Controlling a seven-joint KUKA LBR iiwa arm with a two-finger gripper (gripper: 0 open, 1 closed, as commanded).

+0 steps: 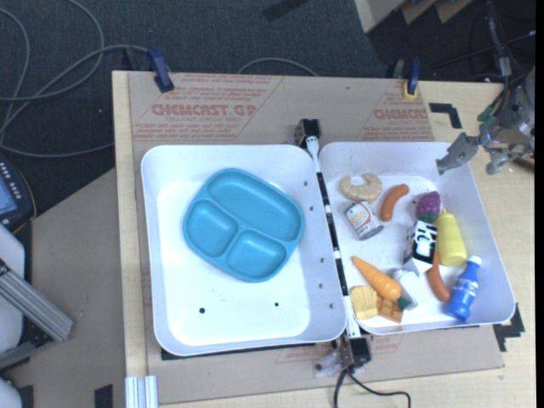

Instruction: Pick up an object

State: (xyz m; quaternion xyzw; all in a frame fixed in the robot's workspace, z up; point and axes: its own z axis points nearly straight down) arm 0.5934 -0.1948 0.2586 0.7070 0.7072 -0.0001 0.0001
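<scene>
- A dark carpeted floor with loose cables is surrounding the table [127,228], which is carrying two white bins side by side on a sheet of cardboard.
- The left bin [170,313] is holding a blue divided plate [244,223] and nothing else of note.
- The right bin [493,253] is holding the pickable things: a carrot [376,278], a sausage [393,201], a small can [363,220], a pale ring-shaped piece [361,185], a yellow bottle [450,238], a blue bottle [463,291], a purple piece [428,202] and tan blocks [371,303] at the near corner.
- The pincer [484,150] is hanging over the far right corner of the right bin, well apart from every object; its fingers seem to be spread somewhat with nothing between them, though the angle is making this hard to read.
- Judging by this, the task is sitting at the approach step, with nothing grasped yet.
- The next move is calling for a choice of target, travel over the cluster and a descent; the sausage and can are lying apart from the rest, so they are looking like the easier picks, while the bottles are crowding one another.
</scene>
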